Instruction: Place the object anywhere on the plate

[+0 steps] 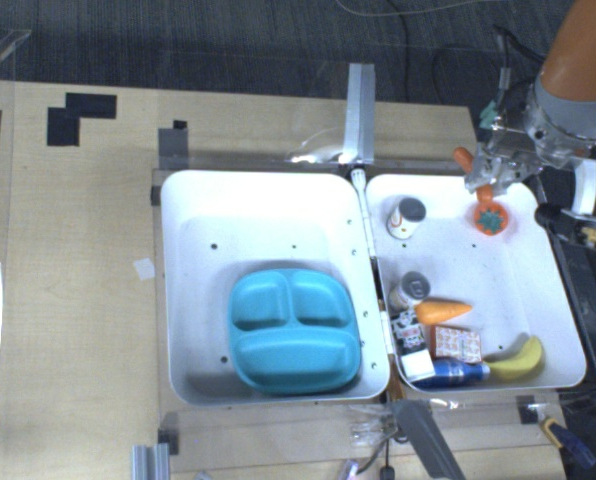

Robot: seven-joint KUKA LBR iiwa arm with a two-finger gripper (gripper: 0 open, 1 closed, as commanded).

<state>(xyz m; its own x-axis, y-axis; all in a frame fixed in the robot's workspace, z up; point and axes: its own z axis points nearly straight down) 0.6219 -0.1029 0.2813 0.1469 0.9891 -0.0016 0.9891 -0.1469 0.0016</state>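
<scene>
A blue three-compartment plate (294,330) lies in the front half of the left bin (203,218). My gripper (490,180) hangs over the far right part of the right bin (548,268). Directly under it is a small orange and teal object (491,218), close to the bin floor. Whether the gripper touches that object is not clear from this angle. An orange tip (463,156) shows just left of the gripper at the bin's far rim.
The right bin also holds a small can (409,214), a second can (414,288), a carrot (443,311), a patterned box (456,344), a banana (518,360) and a blue bottle (450,373). A metal divider post (361,118) stands between the bins.
</scene>
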